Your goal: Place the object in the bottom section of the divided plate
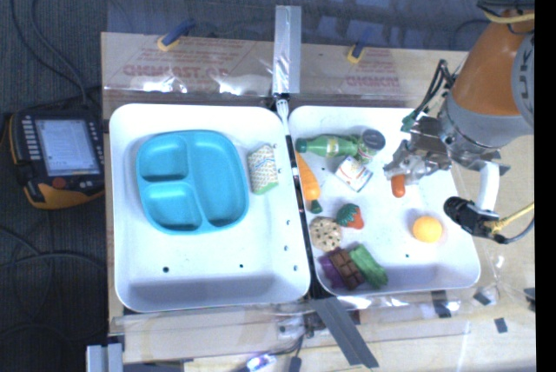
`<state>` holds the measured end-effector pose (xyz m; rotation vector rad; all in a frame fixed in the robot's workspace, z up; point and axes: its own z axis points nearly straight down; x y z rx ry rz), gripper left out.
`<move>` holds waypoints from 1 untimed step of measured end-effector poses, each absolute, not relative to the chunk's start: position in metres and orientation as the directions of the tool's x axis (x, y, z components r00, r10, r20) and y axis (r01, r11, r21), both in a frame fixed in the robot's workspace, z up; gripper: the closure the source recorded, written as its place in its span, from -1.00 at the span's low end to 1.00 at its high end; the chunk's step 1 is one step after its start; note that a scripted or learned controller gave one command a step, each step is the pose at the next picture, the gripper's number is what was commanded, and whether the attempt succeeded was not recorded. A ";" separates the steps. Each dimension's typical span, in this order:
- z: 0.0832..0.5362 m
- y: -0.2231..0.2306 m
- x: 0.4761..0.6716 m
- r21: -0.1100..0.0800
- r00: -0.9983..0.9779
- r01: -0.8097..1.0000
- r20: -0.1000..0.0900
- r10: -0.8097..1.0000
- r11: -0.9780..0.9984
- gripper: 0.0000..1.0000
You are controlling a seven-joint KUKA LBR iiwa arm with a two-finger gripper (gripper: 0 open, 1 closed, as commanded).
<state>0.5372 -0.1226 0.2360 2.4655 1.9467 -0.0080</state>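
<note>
Two shallow white bins sit side by side on the bench. The left white bin point(130, 275) holds a blue plastic divided plate point(189, 180) lying toward its far left corner, with two small sections at one end and one larger section running along the side that faces the bin's right wall. Just beside the plate's right rim, apart from it and near the bin's right wall, lies a small pale wrapped item with a printed pattern point(263, 168); what it is cannot be told.

The right white bin point(452, 270) holds the toy foods. Along its far edge lies a green plastic bottle point(330, 145) on its side, with a dark round cap-like piece point(373, 139) at its right end and a white can with a red label point(354, 174) just below. An orange toy carrot point(307, 181) lies along the left wall. Nearer the front sit a red strawberry point(349, 215), a speckled round cookie point(326, 232), a brown chocolate bar point(342, 268) and a green leafy piece point(368, 265) touching it. A round orange fruit point(426, 229) rests alone toward the right wall.

The grey gripper point(408, 172) hangs low over the right bin's far right area, and a small red-orange object point(398, 186) sits at its fingertips; whether the fingers pinch it cannot be told.
</note>
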 end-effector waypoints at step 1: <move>0.253 -0.065 0.552 -0.002 0.017 1.000 -0.002 1.000 -0.017 1.00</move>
